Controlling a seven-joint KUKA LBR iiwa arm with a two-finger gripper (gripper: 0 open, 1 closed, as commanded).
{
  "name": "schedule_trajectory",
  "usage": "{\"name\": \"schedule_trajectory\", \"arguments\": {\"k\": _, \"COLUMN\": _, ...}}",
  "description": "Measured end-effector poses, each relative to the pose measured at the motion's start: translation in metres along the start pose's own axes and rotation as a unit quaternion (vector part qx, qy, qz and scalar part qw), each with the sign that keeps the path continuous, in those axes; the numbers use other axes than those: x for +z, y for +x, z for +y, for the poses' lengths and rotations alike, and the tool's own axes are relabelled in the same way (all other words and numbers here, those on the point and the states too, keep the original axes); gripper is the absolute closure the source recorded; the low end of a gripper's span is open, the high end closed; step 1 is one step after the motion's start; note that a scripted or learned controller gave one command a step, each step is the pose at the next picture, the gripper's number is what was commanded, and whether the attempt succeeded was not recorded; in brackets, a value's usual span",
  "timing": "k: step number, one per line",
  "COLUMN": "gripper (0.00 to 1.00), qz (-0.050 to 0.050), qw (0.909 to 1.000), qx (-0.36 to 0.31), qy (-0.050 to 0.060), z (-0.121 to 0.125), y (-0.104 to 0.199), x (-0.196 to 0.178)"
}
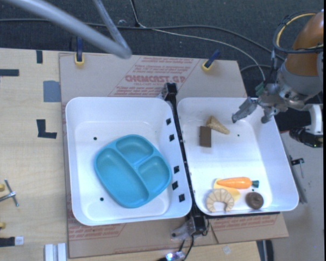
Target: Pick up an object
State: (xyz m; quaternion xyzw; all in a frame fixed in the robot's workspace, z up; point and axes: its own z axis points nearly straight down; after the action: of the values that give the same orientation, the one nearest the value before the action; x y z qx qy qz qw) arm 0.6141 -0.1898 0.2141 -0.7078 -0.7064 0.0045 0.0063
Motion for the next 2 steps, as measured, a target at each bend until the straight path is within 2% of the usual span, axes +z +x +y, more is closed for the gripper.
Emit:
{"name": "schedule_trajectory", "arguments": {"k": 1, "gripper": 0.0, "qz": -0.001, "qw": 1.0, "qx": -0.002, "qy": -0.007, "z": 0.003, "y": 0.001, "x": -0.009}}
{"name": "schedule_trajectory", "arguments": {"k": 2, "gripper": 0.0, "qz": -0.001, "qw": 1.0, "qx": -0.002, "qy": -0.005, "z": -0.001, "y": 0.008, "x": 0.037}}
